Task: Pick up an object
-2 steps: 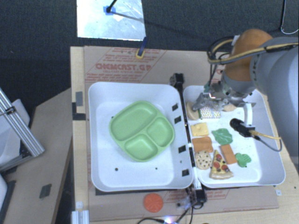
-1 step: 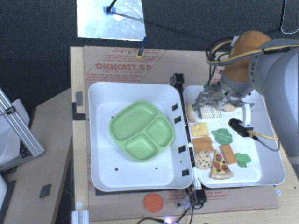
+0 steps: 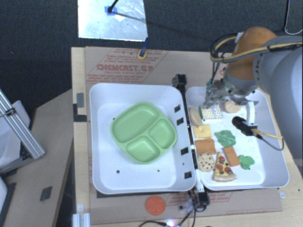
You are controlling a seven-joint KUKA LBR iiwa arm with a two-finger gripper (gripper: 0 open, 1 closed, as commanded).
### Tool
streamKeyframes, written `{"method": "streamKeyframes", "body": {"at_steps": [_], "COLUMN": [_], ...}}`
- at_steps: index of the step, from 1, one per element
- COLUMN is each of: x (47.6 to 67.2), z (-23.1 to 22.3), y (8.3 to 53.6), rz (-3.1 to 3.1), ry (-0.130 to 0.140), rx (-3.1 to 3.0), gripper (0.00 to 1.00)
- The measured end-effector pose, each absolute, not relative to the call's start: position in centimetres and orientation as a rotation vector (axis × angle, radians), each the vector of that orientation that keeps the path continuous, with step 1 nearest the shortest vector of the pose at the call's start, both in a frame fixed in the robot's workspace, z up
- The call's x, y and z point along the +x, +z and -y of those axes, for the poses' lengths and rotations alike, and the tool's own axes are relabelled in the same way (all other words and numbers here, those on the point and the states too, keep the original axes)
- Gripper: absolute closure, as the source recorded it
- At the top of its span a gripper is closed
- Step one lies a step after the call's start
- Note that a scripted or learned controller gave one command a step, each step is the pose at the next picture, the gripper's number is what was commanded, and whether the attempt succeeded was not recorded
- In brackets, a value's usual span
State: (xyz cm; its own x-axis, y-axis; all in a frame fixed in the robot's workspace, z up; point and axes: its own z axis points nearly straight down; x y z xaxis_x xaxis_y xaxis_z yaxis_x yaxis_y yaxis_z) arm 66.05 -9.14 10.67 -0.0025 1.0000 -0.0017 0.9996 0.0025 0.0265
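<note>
Grey two-finger gripper point(image 3: 211, 100) low over right white bin point(image 3: 272, 174), fingers point(image 3: 209, 98) apparently touching top of small speckled white-green block point(image 3: 210, 112); spread or pinching: cannot tell. Green divided plate point(image 3: 143, 132) in left white bin point(image 3: 102, 174).

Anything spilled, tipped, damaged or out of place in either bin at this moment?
Nothing stands out. The green divided plate lies flat in the left bin. The toy foods, among them a pizza slice and a cookie, lie inside the right bin, where the gripper hangs at their far end.
</note>
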Motion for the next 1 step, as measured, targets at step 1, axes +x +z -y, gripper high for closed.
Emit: {"method": "streamKeyframes", "body": {"at_steps": [1], "x": [65.39], "z": [9.55], "y": [16.63], "rz": [-2.216], "ry": [0.006], "rx": [2.219], "gripper": [1.0]}}
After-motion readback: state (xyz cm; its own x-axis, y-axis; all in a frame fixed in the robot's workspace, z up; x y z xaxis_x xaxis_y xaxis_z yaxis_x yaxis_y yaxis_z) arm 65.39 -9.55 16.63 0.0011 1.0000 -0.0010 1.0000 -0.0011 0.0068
